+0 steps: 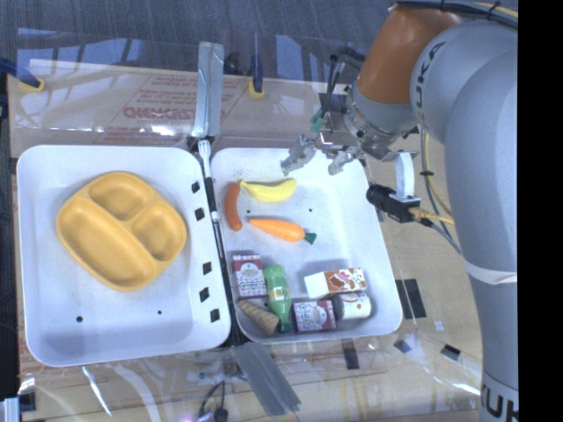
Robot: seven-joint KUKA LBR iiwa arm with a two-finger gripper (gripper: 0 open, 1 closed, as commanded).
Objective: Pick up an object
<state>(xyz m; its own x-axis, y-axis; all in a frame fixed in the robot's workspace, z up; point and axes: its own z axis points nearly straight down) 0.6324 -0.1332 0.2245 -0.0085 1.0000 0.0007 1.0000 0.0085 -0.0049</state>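
Hovering spread wide and empty above the banana, the gripper has lifted nothing yet, so the whole pick remains.

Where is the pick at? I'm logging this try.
Early. The gripper hangs open over the far end of the right bin, near the banana, with nothing between its fingers. The banana, carrot and sausage lie in the bin. Descent, grasp and lift remain.
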